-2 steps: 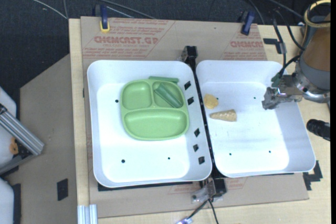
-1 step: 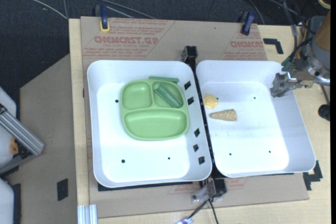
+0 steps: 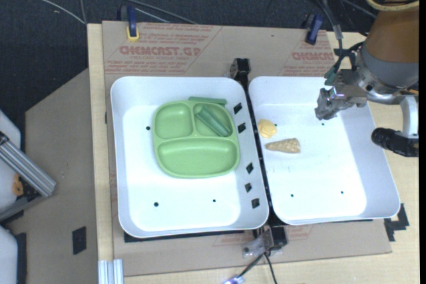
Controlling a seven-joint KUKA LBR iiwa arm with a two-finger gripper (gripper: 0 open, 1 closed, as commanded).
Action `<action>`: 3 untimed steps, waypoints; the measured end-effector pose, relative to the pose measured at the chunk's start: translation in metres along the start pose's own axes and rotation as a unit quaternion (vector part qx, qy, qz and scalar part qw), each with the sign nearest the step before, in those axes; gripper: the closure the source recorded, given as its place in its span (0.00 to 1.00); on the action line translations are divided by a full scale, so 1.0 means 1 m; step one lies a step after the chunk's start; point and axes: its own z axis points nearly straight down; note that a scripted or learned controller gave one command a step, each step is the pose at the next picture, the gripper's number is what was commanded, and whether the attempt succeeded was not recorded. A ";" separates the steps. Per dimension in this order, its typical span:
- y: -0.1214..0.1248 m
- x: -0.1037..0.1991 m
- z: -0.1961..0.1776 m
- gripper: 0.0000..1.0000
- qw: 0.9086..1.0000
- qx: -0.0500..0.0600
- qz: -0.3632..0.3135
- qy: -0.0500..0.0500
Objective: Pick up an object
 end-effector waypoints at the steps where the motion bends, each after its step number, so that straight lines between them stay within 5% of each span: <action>1: -0.001 0.048 0.013 1.00 1.000 0.003 0.001 0.000; 3: 0.003 0.143 0.025 1.00 1.000 0.004 0.001 0.000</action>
